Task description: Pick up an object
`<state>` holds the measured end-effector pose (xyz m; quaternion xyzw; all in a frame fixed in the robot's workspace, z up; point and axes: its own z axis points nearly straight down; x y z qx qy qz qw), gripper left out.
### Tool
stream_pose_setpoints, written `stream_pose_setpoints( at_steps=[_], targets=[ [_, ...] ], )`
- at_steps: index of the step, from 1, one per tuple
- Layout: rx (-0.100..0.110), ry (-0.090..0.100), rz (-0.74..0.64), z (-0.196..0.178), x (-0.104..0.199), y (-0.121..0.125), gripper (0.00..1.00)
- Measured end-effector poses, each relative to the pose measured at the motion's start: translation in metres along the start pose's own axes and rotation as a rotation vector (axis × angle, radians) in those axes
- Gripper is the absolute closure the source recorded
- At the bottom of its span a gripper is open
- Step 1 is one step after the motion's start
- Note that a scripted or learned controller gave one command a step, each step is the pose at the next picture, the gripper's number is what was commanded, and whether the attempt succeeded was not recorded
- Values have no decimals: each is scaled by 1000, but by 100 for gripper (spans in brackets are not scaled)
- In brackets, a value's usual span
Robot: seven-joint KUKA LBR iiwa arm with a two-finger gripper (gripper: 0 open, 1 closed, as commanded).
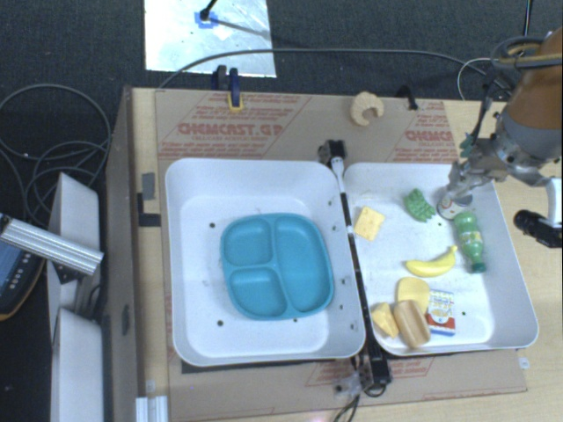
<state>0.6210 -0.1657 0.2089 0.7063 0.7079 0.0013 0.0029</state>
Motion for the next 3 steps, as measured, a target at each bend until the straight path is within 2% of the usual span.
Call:
stream_pose_setpoints(
  at_steps=[1,2,3],
  targets=[
    [3,1,-1,1,1,-1,0],
    [5,2,-3,125,24,47,0],
    [-1,-1,-6,112,23,49,100]
  ],
)
